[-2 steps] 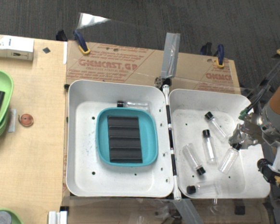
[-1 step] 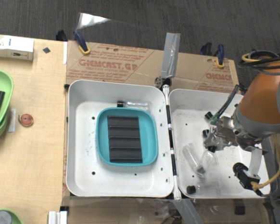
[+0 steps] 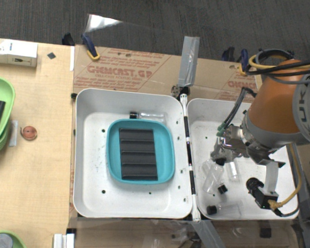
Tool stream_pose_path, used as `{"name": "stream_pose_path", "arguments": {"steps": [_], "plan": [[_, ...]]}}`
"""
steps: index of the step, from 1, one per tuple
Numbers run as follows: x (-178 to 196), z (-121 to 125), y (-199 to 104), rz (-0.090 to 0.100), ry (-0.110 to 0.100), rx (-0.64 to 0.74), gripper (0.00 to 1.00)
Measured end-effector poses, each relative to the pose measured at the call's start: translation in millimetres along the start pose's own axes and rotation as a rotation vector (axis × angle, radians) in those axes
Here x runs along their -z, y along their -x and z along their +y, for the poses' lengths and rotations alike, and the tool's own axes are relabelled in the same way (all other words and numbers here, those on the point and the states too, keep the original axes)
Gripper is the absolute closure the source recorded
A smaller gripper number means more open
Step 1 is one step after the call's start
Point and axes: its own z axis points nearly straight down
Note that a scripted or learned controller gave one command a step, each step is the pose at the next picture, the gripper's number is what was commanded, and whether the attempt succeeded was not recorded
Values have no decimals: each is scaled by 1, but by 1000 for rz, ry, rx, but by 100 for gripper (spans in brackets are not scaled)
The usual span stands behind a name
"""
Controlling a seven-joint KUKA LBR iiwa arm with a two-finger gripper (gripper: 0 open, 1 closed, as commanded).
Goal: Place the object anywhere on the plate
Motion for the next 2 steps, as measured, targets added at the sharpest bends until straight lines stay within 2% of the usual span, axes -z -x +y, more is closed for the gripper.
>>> {"name": "stream_pose_path", "arguments": {"steps": [1, 2], "plan": [[-26, 41, -95, -2, -3, 90, 100], [-26, 41, -95, -2, -3, 90, 0]]}}
